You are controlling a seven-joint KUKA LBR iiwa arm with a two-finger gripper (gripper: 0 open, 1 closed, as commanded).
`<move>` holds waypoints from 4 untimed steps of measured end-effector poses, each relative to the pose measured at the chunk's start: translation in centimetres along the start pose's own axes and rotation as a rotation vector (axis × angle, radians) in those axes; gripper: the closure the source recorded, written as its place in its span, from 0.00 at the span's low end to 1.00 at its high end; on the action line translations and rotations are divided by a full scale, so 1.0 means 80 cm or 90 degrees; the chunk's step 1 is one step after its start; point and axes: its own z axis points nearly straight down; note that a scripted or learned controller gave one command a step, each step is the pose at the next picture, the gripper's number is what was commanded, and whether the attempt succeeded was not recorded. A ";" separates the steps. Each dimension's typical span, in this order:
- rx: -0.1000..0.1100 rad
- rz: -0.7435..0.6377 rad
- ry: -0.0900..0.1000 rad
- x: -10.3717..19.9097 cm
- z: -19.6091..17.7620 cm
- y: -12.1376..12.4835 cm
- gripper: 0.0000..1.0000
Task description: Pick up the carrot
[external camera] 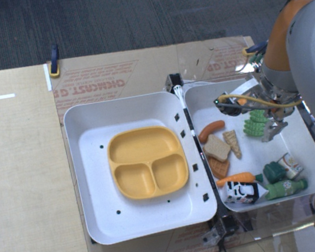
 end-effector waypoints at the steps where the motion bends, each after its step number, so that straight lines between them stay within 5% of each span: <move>1: 0.001 0.007 0.000 -0.088 -0.022 -0.071 0.00; 2: 0.002 0.006 0.011 -0.085 0.093 -0.031 0.00; 3: 0.003 0.008 0.008 -0.086 0.085 -0.029 1.00; 4: 0.003 0.009 0.008 -0.086 0.085 -0.029 0.00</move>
